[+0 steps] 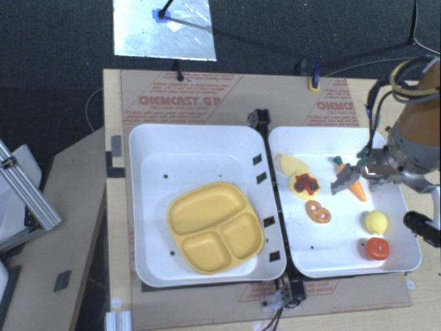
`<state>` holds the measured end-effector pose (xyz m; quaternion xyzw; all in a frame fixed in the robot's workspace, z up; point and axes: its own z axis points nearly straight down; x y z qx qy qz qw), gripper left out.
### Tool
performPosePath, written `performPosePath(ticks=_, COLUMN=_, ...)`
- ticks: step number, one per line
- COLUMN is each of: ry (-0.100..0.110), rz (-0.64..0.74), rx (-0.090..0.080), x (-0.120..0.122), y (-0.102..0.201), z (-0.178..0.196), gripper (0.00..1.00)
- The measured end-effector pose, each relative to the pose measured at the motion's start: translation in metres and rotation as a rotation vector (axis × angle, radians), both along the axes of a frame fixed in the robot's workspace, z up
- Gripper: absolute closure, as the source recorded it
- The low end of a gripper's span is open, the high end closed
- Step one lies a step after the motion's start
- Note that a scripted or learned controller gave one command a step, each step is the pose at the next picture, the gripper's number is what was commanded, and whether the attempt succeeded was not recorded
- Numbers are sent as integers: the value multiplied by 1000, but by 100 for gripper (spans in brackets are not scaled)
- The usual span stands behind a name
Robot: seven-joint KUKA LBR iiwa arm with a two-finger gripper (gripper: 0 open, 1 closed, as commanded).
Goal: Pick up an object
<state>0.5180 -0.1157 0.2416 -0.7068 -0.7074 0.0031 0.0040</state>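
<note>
Two shallow white bins sit side by side on a pale wooden bench [83, 185], resting on a brown board printed with red lettering [180, 101]. The floor beyond the bench is dark carpet, where a shiny square metal plate [164, 21] lies with a bit of blue tape and a thin dark rod crossing it; black cables trail across the carpet at upper right. An aluminium frame piece [24, 192] juts in at the left edge. The left bin [151, 150] holds a yellow compartment tray [215, 226] with three sections, set at a slant. The right bin [400, 254] holds small toy foods: a pale yellow piece [293, 164] near its upper left, a red-and-yellow piece [305, 184] just below that, a pretzel-shaped piece [318, 212], a yellow lemon [376, 221], and a red tomato [376, 248] near the lower right. The arm comes in from the right, and its gripper [346, 180] is low in the right bin, right against an orange carrot [357, 189] with a green top; whether the carrot is truly grasped or the gripper is released I cannot tell.
</note>
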Motion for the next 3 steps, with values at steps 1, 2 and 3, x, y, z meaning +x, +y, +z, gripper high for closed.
performPosePath(ticks=1, ry=-12, rz=2, rx=-2, x=2, y=0, z=6, gripper=0)
performPosePath(ticks=2, ry=-6, rz=1, rx=0, x=6, y=2, z=-57, gripper=0)
performPosePath(ticks=3, ry=-6, rz=-1, rx=0, x=-3, y=-4, z=-110, gripper=0)
